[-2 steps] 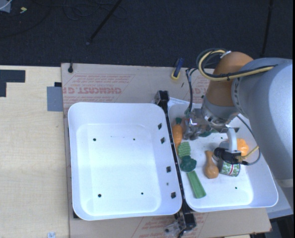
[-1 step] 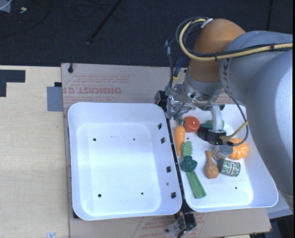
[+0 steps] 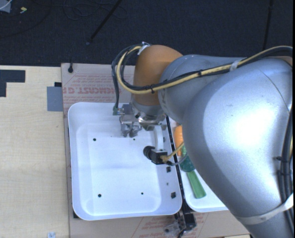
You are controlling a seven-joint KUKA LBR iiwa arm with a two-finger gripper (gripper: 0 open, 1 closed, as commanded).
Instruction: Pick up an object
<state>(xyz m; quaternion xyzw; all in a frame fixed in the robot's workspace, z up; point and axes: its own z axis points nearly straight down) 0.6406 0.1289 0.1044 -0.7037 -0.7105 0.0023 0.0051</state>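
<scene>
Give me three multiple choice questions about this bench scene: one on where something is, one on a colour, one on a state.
1. Where is the gripper?
A. Over the left bin's far side
B. Over the plywood left of the bins
C. Over the left bin's near left corner

2. What colour is the long object in the right bin, beside the arm?
A. Blue
B. Green
C. Red

3. How does the left bin sit by the right bin?
A. Stacked on it
B. Side by side with it
C. Flipped upside down

Answers:
1. A, the gripper hangs over the bin's far part, near the back wall.
2. B, the object is plainly green, with something orange just behind it.
3. B, the two rims meet along a dark divider.
</scene>
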